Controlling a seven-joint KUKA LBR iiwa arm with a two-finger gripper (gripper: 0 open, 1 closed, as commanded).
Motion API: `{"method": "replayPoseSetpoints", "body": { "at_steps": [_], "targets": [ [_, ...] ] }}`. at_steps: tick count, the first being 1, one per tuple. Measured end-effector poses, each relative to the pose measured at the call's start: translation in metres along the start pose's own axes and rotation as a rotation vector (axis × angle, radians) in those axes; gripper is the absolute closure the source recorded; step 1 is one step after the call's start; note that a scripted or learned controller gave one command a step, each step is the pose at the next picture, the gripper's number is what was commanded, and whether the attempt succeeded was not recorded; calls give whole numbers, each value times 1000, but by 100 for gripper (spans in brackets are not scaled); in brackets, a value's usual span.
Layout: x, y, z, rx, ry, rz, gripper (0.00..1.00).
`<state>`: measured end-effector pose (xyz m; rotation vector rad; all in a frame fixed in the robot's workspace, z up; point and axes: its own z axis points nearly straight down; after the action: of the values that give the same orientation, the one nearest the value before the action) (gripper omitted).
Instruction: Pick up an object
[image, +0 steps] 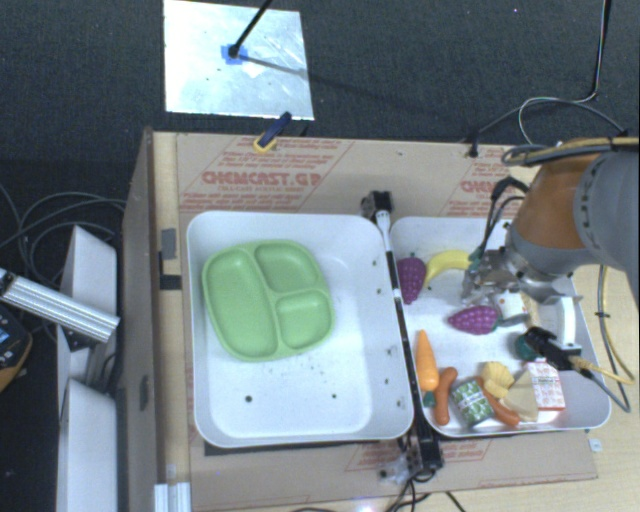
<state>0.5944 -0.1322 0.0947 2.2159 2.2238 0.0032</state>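
Dark carpet surrounds the desk, where the hand, whether spread or closed I cannot tell, hangs over the right bin just above the purple grape bunch, which lies directly below it, long axis running left to right, the banana just beside.

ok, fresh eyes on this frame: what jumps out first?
The pale green three-compartment plastic plate lies in the left white bin. In the right white bin, toy food crowds the near end, with an orange plastic carrot by the divider. The grey arm's gripper hangs just above a purple grape bunch.
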Motion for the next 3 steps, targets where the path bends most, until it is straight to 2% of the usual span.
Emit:
{"method": "replayPoseSetpoints", "body": {
  "at_steps": [1,2,3],
  "targets": [
    [1,0,0,0,1,-1,0],
    [17,-37,11,4,0,3,0],
    [17,-36,0,1,0,1,100]
  ]
}}
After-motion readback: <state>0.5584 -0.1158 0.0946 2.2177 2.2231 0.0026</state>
